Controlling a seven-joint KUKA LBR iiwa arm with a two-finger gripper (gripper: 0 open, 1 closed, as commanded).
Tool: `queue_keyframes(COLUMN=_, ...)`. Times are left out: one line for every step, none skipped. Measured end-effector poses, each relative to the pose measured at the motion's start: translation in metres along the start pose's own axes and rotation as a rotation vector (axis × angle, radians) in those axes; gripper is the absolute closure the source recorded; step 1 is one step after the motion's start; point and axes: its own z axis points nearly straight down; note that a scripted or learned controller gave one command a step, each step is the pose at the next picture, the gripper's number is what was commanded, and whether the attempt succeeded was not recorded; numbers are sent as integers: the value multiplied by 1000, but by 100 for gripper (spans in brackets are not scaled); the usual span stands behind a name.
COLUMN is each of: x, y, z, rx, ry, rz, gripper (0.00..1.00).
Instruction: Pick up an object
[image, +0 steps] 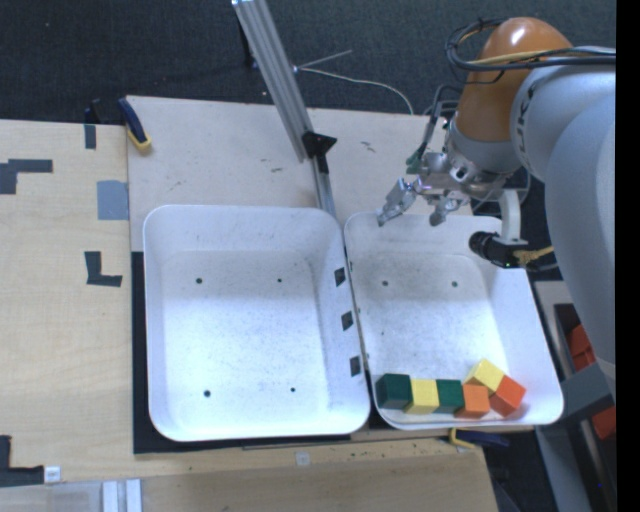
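Six blocks (450, 394) lay bunched along the lower edge of the right bin (520, 300), at the frame's lower right. The gripper (410, 214) hovered over that bin's upper edge, fingers apart, holding nothing.

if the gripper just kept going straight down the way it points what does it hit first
Probably bare floor at the far end of the right bin. The gripper hangs above that end, open; the blocks sit along the near wall, well off its line. Depth is uncertain.
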Motion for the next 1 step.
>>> queue_keyframes(x=-41, y=-127, z=-34, rx=7, ry=-1, rz=9, gripper=0)
